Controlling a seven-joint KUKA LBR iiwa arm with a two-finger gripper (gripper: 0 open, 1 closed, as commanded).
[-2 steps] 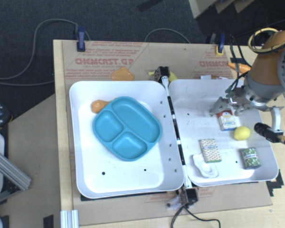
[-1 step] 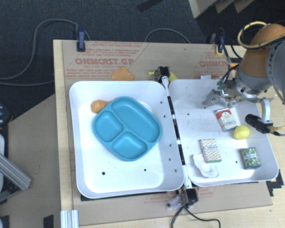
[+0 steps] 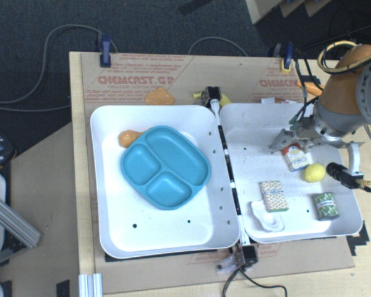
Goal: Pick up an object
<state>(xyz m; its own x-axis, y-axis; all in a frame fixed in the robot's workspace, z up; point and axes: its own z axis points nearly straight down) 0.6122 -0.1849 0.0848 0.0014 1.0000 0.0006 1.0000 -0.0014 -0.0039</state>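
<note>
The fingers (image 3: 295, 142) hang low in the right bin (image 3: 247, 129), spread apart and grasping nothing, tips just above a small white-and-red packet (image 3: 296, 158). The yellow ball (image 3: 315, 172) sits touching that packet; closing here could nudge it aside or pinch the packet's edge, so it slips

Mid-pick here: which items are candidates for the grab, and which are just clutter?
Candidates, right bin: small red-and-white packet under the hand, yellow ball, patterned tan box, green box, white cup.

Lying about: blue divided plastic tray, orange lump, left bin.
</note>
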